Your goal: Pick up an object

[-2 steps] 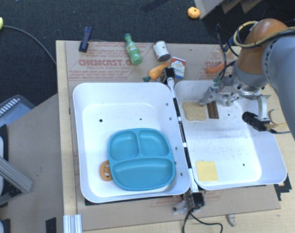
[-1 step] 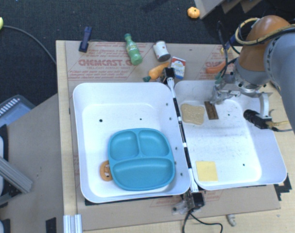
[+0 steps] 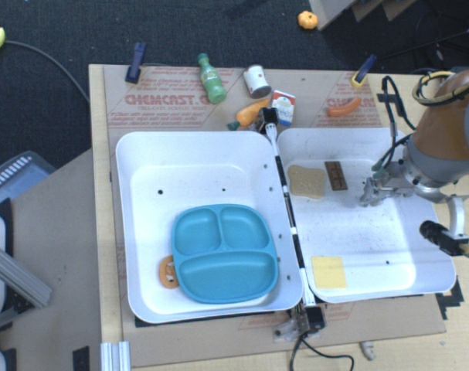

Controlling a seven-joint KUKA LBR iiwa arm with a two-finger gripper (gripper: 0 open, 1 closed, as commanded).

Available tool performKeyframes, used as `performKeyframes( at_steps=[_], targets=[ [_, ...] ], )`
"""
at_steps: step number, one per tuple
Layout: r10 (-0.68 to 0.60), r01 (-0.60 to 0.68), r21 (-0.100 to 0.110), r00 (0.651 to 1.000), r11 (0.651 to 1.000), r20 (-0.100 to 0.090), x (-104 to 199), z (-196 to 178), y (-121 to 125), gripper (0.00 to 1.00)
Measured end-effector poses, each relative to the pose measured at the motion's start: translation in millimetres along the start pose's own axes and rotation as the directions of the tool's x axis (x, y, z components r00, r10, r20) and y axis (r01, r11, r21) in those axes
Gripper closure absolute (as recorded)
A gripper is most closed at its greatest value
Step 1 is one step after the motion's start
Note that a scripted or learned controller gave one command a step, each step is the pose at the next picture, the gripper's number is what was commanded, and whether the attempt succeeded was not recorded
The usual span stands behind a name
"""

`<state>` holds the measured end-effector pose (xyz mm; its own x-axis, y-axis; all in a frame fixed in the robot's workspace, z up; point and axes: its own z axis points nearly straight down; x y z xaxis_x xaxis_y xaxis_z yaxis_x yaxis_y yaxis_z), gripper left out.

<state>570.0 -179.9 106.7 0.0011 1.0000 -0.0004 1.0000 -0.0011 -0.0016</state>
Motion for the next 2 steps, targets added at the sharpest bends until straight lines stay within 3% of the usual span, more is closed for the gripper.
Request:
performKeyframes(
  at_steps=[1,2],
  targets=[
    [0.000,0.000,-0.003,1.000,1.000,0.000,0.8,-10.1,0.8,1.00],
    [0.000,0.000,-0.002,1.000,1.000,0.000,0.8,-9.9,0.7,0.00]
  ],
)
